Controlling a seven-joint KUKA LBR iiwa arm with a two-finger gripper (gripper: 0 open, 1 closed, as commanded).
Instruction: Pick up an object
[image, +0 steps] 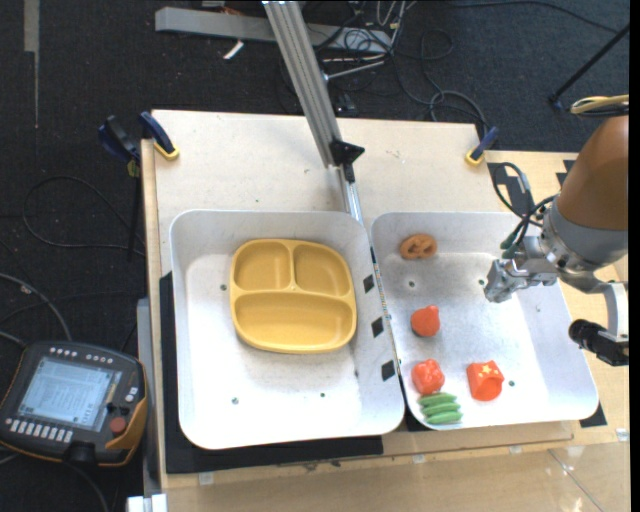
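Red tomato-like piece (426, 321) lies mid right bin (560, 370), left and slightly nearer of the claw (497, 286), which hovers over bare floor; finger state cannot be determined. Nothing appears held.

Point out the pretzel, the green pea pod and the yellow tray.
pretzel (418, 246), camera view, its middle
pea pod (440, 407), camera view, centre of the green pods
tray (293, 322), camera view, floor of its long front compartment
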